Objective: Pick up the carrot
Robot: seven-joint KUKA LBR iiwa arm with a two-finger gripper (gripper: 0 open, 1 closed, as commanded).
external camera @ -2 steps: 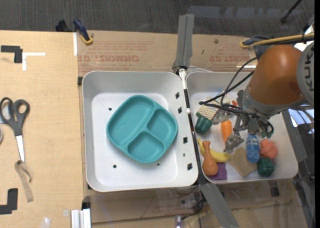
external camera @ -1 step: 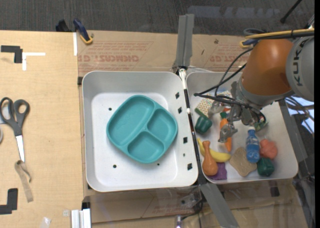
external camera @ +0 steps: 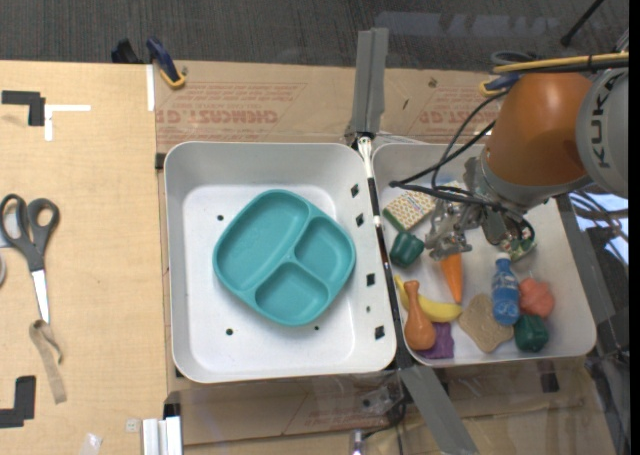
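The carrot (external camera: pixel 454 277) is a small orange cone with its tip toward the front, lying in the middle of the right white bin (external camera: pixel 572 348). My gripper (external camera: pixel 449 236) hangs from the orange-banded wrist directly over the carrot's thick back end, and its metal tip meets or nearly meets the carrot. The wrist and cables hide the gap at the tip.
Around the carrot lie a green piece (external camera: pixel 405 248), a waffle square (external camera: pixel 410 208), a banana (external camera: pixel 436 307), a bread slice (external camera: pixel 482 324), a blue bottle (external camera: pixel 505 293), a red fruit (external camera: pixel 537 296) and a green vegetable (external camera: pixel 531 334). The left bin (external camera: pixel 190 243) holds a teal divided plate (external camera: pixel 285 256). Scissors (external camera: pixel 30 233) lie on the bench.
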